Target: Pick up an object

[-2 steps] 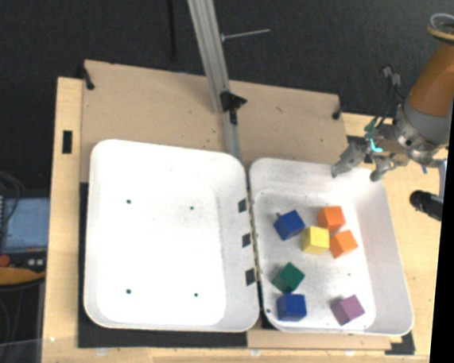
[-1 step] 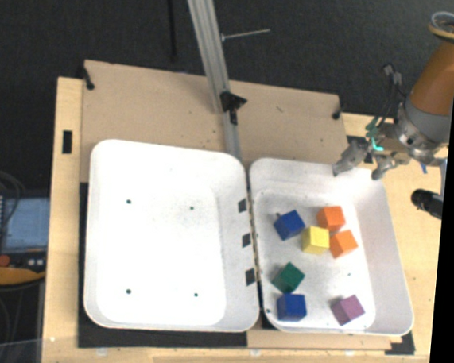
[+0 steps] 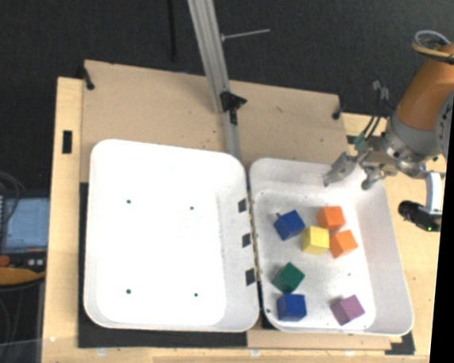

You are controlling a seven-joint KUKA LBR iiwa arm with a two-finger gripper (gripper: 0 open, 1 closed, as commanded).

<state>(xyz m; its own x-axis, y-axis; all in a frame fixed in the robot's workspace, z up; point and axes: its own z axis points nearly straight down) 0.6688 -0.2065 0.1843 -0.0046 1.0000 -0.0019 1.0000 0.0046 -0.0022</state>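
The gripper [image 3: 356,172] is held over the far edge of the right bin [image 3: 395,257], with its two fingers spread apart and nothing between them. No block has been picked yet. Seven blocks are seen in this bin: two orange, one yellow [image 3: 316,239], two blue, one green [image 3: 288,277] and one purple [image 3: 347,309]. The orange block [image 3: 332,217] is nearest the gripper, so it is likely the easy pick. It sits close by the yellow one, so the fingers should be put down on its free sides, straight from above, then closed slowly. The block is a cube, so no long side is shown; it is turned a little against the bin wall.
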